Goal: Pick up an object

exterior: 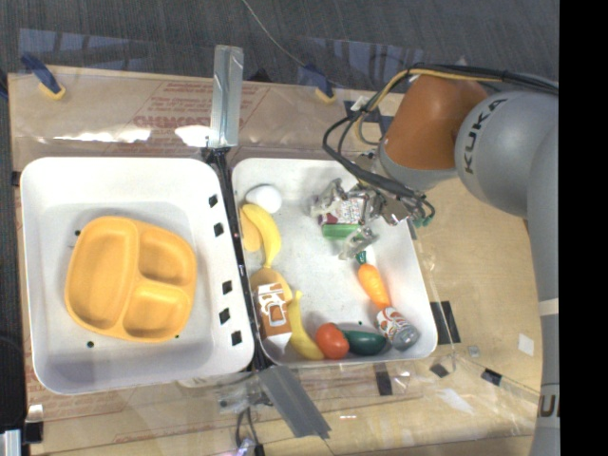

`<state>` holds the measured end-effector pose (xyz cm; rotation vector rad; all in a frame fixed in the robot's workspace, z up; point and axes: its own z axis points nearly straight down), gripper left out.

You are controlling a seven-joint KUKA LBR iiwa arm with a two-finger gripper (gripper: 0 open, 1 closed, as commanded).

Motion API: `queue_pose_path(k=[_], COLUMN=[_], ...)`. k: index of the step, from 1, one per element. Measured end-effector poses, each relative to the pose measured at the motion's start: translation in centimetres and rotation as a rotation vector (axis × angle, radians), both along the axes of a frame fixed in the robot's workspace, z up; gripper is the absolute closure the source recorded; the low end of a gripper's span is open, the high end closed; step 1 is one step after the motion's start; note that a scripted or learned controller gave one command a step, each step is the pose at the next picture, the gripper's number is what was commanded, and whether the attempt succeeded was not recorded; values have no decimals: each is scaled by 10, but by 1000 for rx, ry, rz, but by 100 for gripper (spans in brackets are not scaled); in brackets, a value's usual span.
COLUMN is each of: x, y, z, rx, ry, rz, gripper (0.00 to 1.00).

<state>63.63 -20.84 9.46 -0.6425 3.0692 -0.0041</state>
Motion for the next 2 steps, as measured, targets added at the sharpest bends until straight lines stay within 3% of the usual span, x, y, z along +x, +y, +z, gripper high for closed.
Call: queue_pose_path(k=[1,2], x=[15,-41], y=[25,-3], z=[0,-2], rx=[-1,1], ry=[-2,6], rz=[47,14], gripper=[0,0])
